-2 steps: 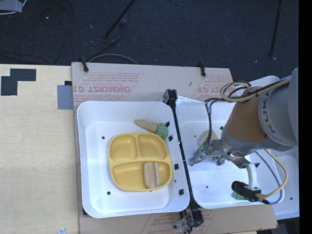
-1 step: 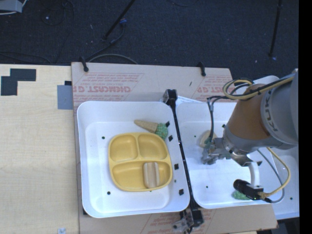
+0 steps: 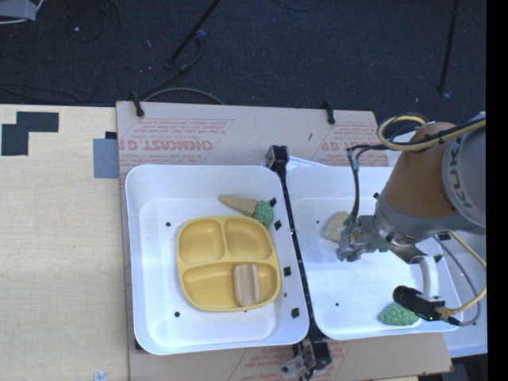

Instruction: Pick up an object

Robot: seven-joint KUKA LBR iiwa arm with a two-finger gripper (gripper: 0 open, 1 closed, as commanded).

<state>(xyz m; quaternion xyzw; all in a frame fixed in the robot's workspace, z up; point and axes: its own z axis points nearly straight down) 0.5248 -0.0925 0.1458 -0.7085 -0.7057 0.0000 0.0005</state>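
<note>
Fingers (image 3: pixel 348 248) hang low over right bin (image 3: pixel 333 324), arm (image 3: pixel 425 189) bent.

1. Even, bright overhead light; the two white bins (image 3: pixel 147 236) read near-white, with little detail on their floors.
2. The dark floor (image 3: pixel 238 38) beyond the bench (image 3: pixel 55 236) is dim, its cables faint.
3. Soft, short shadows lie beneath the yellow tray (image 3: pixel 198 272) and the arm (image 3: pixel 429 189).
4. Resolution is low; small things look soft, edges slightly blurred.
</note>
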